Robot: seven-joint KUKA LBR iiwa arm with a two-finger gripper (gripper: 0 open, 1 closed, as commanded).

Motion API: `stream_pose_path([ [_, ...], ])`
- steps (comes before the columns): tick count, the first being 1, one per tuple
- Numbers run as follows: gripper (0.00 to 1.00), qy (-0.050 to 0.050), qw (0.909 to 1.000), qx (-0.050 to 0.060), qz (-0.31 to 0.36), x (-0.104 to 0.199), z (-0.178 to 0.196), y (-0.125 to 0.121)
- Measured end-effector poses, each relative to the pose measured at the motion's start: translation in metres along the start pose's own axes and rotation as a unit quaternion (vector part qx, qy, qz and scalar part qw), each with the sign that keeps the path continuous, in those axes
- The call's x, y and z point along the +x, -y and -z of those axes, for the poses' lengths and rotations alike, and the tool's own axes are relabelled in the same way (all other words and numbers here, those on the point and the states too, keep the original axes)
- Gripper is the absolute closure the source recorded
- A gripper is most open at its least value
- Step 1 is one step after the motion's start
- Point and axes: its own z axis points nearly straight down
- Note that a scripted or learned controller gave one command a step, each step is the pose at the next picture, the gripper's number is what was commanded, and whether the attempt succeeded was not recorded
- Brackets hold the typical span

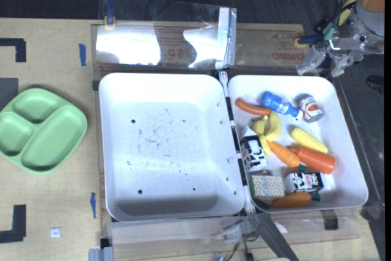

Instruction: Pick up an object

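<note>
Filling the right bin (348,131): assorted toy foods (287,143).

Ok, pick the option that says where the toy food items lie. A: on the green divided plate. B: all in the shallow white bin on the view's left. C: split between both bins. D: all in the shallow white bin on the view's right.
D: the blue bottle, yellow corn cob and orange carrot all lie in the right-hand shallow white bin.

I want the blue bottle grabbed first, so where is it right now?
In the camera view, the blue bottle lies near the right bin's far edge, between the hot dog and the small can.
</note>
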Motion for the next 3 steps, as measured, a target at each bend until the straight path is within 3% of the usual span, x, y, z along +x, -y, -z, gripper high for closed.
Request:
stream_pose_path([
  [1, 0.00, 0.000, 0.9873, 0.000, 0.159, 0.015, -0.079, 0.075],
  [2, 0.00, 0.001, 0.9830, -0.002, 0.183, 0.007, -0.013, 0.060],
  [3, 0.00, 0.000, 0.9066, -0.001, 0.422, 0.049, -0.128, 0.090],
])
